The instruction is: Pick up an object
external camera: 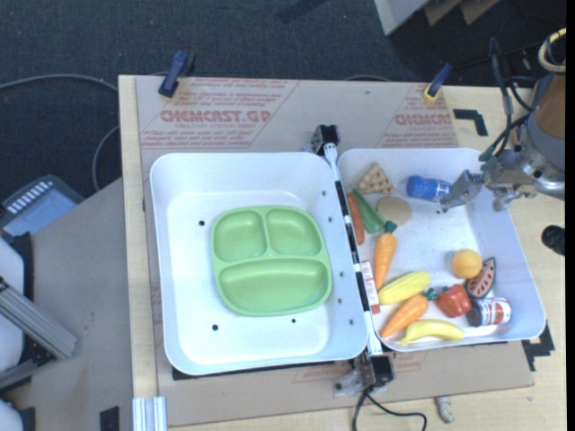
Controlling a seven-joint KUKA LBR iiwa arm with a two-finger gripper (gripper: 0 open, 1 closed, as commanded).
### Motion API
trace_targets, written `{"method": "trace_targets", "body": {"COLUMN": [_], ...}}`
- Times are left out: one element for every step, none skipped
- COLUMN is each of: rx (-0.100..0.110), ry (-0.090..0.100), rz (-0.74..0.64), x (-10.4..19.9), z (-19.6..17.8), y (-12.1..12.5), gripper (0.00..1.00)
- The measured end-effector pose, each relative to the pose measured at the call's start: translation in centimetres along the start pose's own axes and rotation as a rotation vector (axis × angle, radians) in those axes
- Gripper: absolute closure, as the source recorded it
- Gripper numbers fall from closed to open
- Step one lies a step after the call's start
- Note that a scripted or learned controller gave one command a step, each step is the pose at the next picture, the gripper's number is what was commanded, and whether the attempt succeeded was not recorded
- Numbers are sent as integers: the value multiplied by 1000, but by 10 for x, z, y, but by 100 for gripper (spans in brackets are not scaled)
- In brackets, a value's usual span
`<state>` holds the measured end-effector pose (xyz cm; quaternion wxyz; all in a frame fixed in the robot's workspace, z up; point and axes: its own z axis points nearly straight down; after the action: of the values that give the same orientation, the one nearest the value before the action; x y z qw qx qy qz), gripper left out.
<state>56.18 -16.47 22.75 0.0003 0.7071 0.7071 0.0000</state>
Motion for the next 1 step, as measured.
{"method": "trace_targets", "body": {"rx": [-1], "ry": [1], "rz": [0], "x": [-36], "z": [142], "y": [-61], "gripper": [0]}}
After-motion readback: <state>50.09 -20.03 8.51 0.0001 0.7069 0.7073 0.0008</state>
